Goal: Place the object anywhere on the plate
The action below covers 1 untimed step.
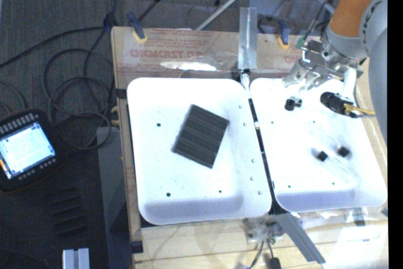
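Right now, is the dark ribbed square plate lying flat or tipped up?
Lying flat. The dark ribbed square plate rests with its whole face up on the floor of the left white bin, turned at a slant.

**Grey arm, orange band**

The arm is pale grey with a broad orange band above the wrist. A yellow cable loops at its 12 o'clock. The gripper is metallic silver with dark fittings.
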Tool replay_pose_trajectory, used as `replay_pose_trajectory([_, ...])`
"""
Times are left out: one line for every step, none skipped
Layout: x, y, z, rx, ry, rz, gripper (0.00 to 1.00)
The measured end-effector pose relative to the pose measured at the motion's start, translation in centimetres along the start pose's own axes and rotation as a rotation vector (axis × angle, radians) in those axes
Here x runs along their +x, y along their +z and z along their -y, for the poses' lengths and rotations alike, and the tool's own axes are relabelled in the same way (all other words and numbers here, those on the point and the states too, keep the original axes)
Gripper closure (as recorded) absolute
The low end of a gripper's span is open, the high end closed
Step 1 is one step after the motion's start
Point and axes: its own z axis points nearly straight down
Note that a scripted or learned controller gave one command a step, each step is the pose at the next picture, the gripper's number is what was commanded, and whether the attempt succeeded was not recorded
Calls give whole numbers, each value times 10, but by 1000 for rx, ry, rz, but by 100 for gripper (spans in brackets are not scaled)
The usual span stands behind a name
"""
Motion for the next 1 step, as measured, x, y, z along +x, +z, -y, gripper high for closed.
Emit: replay_pose_trajectory([30, 37, 11, 1, -167, -2, 100])
